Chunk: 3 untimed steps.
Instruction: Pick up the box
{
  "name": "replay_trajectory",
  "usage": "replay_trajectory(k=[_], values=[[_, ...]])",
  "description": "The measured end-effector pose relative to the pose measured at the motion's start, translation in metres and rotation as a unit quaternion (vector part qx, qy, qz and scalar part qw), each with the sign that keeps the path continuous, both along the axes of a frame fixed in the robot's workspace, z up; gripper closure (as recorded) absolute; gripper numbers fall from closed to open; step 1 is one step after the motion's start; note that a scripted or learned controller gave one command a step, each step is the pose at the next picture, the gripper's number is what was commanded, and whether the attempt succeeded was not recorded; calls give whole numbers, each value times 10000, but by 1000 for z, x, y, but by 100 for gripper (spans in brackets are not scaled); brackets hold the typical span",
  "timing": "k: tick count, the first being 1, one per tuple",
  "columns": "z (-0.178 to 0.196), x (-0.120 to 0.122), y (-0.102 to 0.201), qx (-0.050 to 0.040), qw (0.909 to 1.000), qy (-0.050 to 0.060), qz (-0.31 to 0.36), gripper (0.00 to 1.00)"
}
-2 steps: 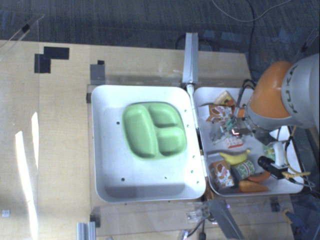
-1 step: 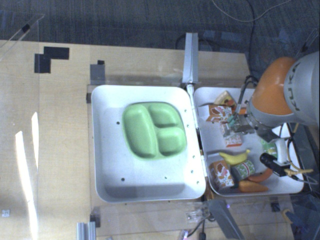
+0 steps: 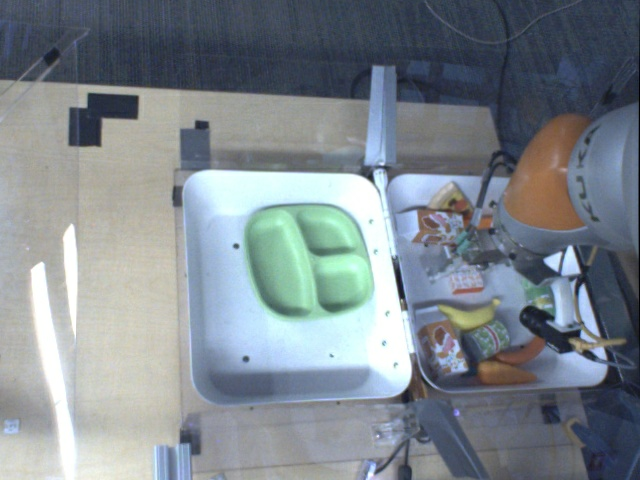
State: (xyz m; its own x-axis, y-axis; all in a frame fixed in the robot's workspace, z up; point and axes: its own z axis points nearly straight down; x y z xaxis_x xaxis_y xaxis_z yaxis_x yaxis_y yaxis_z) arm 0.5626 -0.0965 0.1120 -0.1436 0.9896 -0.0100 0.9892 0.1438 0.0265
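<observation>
The arm (image 3: 580, 183) is reaching over the right bin (image 3: 590, 373), with the gripper (image 3: 462, 251) sitting low among the clutter; whether it is open or closed cannot be told. 1 box (image 3: 467, 283) is lying just below the gripper, apart from it as far as can be seen. A banana (image 3: 470, 314), a can (image 3: 487, 340) and a carrot (image 3: 505, 373) are lying further below. A green tray (image 3: 308, 258) is resting in the left bin (image 3: 215, 298), well left of the gripper.
</observation>
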Motion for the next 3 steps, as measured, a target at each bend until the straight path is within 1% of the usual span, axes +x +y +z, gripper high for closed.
replay_trajectory(k=[1, 2, 3], values=[[12, 2, 1, 2, 10000, -29, 10, 100], [12, 2, 1, 3, 10000, -28, 10, 0], [-23, 29, -39, 21, 9999, 77, 139, 0]])
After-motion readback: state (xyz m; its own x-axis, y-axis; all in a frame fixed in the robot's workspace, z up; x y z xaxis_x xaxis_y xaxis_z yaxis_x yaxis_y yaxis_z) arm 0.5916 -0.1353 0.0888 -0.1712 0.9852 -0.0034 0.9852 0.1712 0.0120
